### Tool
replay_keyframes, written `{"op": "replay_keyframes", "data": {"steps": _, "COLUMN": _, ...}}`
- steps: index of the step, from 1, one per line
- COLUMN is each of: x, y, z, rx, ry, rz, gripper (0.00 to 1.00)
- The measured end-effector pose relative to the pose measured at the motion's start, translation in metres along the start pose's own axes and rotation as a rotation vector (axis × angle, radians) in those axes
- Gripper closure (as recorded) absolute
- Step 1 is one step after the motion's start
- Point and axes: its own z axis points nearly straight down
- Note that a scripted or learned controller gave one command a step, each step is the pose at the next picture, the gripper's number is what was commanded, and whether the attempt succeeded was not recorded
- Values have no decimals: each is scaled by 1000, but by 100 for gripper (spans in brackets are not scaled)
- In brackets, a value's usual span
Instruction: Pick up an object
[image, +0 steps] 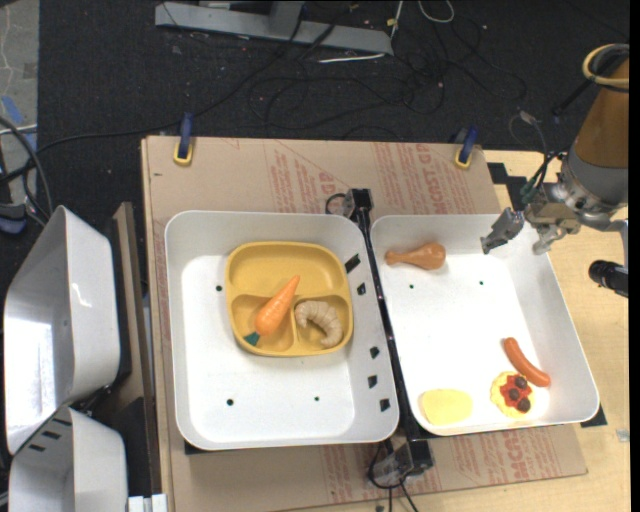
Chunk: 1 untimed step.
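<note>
Hovering over the right bin's (560, 330) far right corner, the gripper (522, 232) is showing spread fingers with nothing between them. A drumstick (418, 257) is lying nearby to its left; a sausage (526, 362) is lying near the front.

light: bright, even | shadows: soft | focus: sharp | glare: mild on bins (200, 400)

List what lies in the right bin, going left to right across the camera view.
Chicken drumstick → yellow disc → sausage and small pizza slice, roughly level with each other. The pincer hovers over the bin's far right rim.
</note>
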Motion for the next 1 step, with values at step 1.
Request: {"op": "replay_keyframes", "data": {"steps": 1, "x": 1, "y": 3, "z": -9, "rx": -14, "ry": -3, "rz": -3, "gripper": 0}}
